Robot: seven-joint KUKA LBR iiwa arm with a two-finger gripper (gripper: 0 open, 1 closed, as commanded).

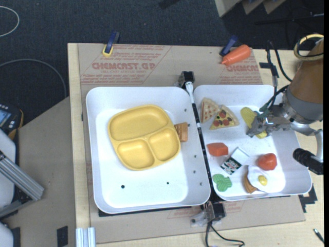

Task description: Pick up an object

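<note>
Counter [154, 60] with two white bins: hand [258, 126] low in right bin [288, 187], grip state unclear; yellow piece [248, 115] touching at its ten o'clock.

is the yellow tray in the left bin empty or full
Empty: all three compartments of the tray show bare yellow. The small brown piece lies beside its rim in the bin.

yellow toy [249, 116] flat in right bin [288, 94]; under end effector [259, 126]
</note>
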